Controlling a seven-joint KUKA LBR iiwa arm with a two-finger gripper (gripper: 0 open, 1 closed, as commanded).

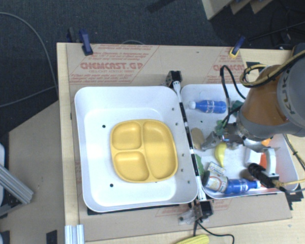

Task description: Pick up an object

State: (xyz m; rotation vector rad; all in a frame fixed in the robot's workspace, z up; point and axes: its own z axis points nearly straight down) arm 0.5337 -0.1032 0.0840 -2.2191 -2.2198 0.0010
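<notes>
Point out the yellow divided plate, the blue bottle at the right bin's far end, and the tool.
yellow divided plate [142, 150]: camera view, central ridge.
blue bottle [211, 106]: camera view, body.
tool [217, 139]: camera view, fingertip area.

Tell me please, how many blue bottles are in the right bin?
2. One blue bottle lies at the far end of the right bin; the other lies along its near edge. The arm may hide more.

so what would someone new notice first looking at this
Likely the yellow divided plate, lying alone in the middle of the left bin. Next, the grey and orange arm reaching from the right over the cluttered right bin, where two blue bottles lie among small items.
</notes>
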